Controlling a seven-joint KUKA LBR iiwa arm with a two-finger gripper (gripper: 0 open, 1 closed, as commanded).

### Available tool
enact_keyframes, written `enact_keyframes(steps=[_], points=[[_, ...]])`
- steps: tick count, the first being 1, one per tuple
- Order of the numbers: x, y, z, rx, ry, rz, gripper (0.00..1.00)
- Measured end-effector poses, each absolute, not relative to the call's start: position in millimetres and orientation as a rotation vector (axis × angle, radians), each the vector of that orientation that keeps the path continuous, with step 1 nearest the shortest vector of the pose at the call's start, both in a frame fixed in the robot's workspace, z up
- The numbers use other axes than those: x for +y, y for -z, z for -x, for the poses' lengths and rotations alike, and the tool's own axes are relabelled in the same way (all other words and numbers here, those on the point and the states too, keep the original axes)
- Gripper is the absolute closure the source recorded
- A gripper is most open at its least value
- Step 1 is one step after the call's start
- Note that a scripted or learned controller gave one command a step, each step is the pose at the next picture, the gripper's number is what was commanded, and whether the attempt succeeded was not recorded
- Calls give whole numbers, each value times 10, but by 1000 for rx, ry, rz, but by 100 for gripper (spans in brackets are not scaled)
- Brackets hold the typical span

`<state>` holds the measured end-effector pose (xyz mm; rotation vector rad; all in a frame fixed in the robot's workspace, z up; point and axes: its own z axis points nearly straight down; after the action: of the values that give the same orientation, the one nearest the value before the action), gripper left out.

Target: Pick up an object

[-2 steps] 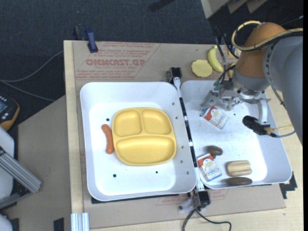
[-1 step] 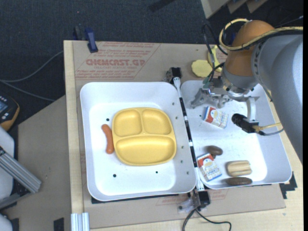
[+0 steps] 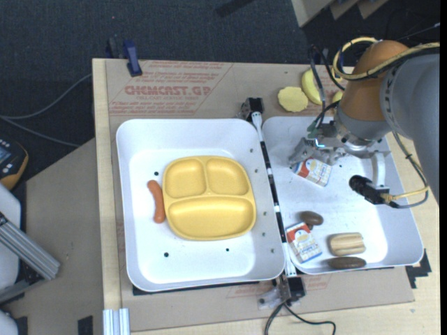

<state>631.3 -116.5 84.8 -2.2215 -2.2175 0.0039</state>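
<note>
My gripper hangs over the back of the right bin, its fingers open. Just in front of it, a small red, white and blue carton lies on the bin floor, close to the fingertips and not held. Nearer the front of this bin lie a dark brown lump, a second small carton, a tan bread roll and a brown sausage. The arm's orange band rises behind the gripper.
The left bin holds a yellow divided plate and an orange sausage beside it. Yellow toy fruit lies on the bench behind the right bin. A black cable end hangs over the right bin. A blue clip sits at the bench's back left.
</note>
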Motion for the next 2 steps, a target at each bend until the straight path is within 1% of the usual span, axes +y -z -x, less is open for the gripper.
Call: enact_keyframes(steps=[1, 2], points=[[-1151, -954, -6330, -2221, 1, 2223, 100], [-1151, -948, -6328, -2220, 0, 2222, 0]])
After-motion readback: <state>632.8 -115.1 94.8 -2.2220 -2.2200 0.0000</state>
